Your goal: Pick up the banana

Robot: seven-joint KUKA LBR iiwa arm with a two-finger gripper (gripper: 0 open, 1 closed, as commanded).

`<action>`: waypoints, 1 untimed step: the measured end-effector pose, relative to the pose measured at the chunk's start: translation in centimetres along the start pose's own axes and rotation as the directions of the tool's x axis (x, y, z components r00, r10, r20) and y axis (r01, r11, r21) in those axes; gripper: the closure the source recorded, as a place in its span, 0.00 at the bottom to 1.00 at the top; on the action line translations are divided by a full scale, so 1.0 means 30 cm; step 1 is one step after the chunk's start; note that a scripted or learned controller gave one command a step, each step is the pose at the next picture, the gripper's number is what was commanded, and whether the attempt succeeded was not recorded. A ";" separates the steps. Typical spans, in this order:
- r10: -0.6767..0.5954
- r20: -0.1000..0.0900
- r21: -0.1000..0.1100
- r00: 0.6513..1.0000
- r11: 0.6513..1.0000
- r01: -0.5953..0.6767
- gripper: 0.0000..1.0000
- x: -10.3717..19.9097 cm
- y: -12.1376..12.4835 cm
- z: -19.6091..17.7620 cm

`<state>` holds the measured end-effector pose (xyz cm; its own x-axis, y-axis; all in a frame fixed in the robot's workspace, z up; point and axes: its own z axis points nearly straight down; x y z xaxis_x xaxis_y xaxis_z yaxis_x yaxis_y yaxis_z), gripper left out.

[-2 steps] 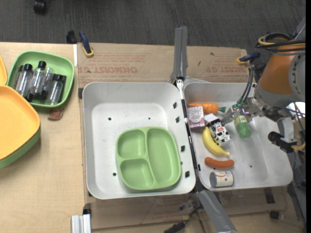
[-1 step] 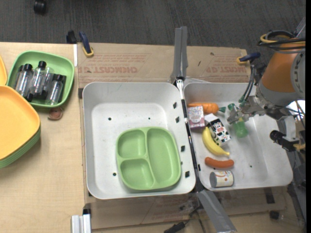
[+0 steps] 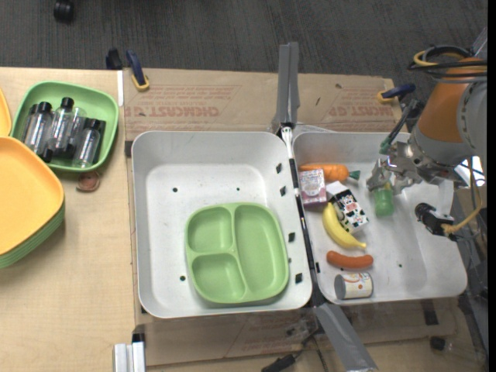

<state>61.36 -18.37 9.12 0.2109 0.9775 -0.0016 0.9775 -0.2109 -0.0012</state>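
Two white bins were seen side by side on the counter. In the left bin a green divided tray was laid flat. In the right bin the banana was found lying near the middle, untouched, with a small black-and-white carton touching its upper right side, a pink box just above it, a carrot behind that, a red sausage just below the banana and a can on its side near the front wall. The gripper was positioned over the bin's far right part, well apart from the banana, just above a green object; its opening could not be told. A green dish of bottles and stacked orange plates were noted at far left.
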 end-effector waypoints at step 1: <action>0.125 -0.001 0.002 0.992 0.992 -0.125 1.00 0.052 -0.253 0.001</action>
<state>54.28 -15.25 9.09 0.3317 0.9434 -0.0004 0.9434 -0.3317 -0.0035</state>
